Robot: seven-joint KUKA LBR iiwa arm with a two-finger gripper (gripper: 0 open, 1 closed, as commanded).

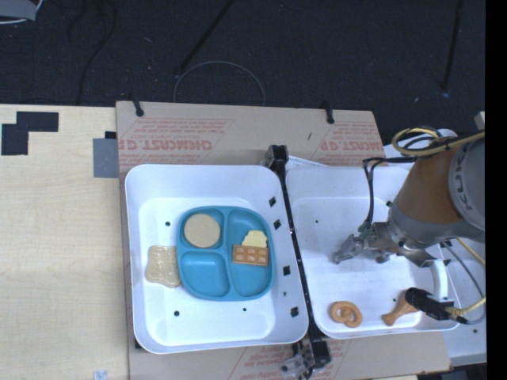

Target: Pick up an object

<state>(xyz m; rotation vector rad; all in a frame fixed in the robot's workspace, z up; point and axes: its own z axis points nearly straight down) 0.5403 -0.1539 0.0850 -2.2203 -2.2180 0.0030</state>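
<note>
Gripper [345, 252] sits low over the right bin [317, 212], nothing between its tips; you can't tell its opening from here. Nearest targets: pretzel [345, 313] and brown piece [398, 310] at the near wall. Risk: you close on bare floor, well off both.

Fixed overhead, angled down across both white bins [150, 204] and bench [55, 236]; arm [432, 196] entering from right; moderate distance.
</note>
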